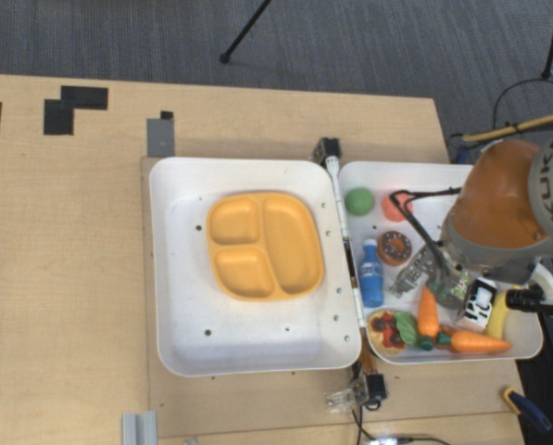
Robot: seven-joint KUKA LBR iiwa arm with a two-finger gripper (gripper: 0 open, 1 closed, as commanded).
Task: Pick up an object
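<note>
The right bin [415,176] holds several small things: a green ball [358,201], a reddish round piece [393,208], a brown round donut-like item [395,247], a blue bottle [370,278], two orange carrots [428,311] [478,343], a green piece [406,326] and a yellow banana-like item [496,313]. My gripper [422,269] hangs low over the middle of this bin, just right of the blue bottle and above the upright carrot. The arm's orange band [500,197] covers the bin's right part.
In the left bin [179,276] lies a yellow three-compartment plate [262,245]. A black cable [426,232] runs from the arm across the right bin. The wooden bench [63,267] stretches off to the left.
</note>
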